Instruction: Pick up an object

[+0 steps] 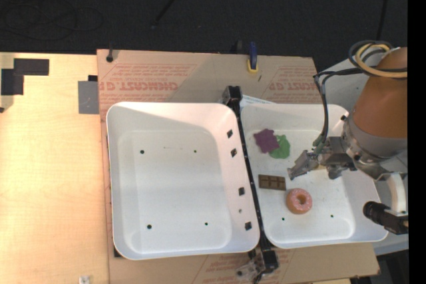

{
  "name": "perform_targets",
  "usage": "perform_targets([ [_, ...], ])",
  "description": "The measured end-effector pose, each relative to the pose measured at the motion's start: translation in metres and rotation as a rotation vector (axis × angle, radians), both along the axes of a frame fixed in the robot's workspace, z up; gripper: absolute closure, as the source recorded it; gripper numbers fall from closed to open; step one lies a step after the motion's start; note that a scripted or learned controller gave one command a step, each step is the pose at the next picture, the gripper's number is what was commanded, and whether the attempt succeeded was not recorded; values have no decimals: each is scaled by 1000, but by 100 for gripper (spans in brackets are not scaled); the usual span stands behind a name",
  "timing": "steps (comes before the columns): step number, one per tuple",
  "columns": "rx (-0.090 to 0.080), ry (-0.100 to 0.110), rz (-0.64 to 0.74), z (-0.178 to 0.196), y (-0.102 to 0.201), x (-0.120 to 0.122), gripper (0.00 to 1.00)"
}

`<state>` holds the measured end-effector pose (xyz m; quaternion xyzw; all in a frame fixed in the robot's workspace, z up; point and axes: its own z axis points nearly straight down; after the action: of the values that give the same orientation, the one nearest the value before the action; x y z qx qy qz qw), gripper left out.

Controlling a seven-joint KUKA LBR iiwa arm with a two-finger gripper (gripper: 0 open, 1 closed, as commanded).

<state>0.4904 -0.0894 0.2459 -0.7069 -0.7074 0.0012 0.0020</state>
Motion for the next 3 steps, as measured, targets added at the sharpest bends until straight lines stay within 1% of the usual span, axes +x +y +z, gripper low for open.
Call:
perform_targets([
  [1, 2, 6, 0, -125, 6, -17, 0],
  [2, 1, 3, -8, -110, 3, -16, 100],
  [3, 1, 4, -14, -101, 2, -16, 100],
])
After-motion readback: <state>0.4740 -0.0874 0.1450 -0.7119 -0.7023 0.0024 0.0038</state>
